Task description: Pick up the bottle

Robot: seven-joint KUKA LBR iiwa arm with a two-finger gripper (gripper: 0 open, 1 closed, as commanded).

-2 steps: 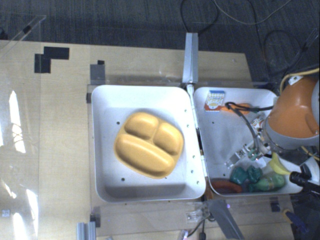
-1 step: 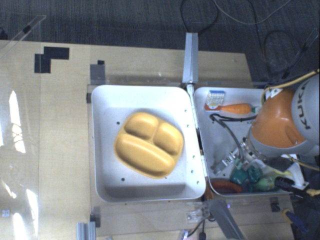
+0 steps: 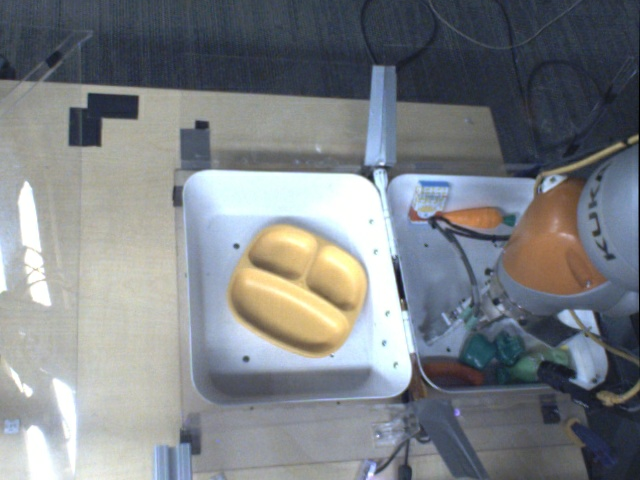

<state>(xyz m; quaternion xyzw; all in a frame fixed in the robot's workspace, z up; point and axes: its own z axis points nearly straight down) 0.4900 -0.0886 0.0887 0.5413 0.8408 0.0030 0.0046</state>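
In the right bin (image 3: 436, 268), the end effector (image 3: 478, 313) crowds its cluttered near edge.

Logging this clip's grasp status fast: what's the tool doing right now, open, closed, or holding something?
Tool: cannot be told. It sits low in the right bin among the clutter, beside a green item, with the arm covering much of it.

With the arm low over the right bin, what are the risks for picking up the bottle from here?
1. The right bin is crowded at its near edge: a green item, a red one and a white one lie packed together, so the gripper may close on the wrong item.
2. The arm's orange band hides part of the bin.
3. A dark cable near the carrot might snag.
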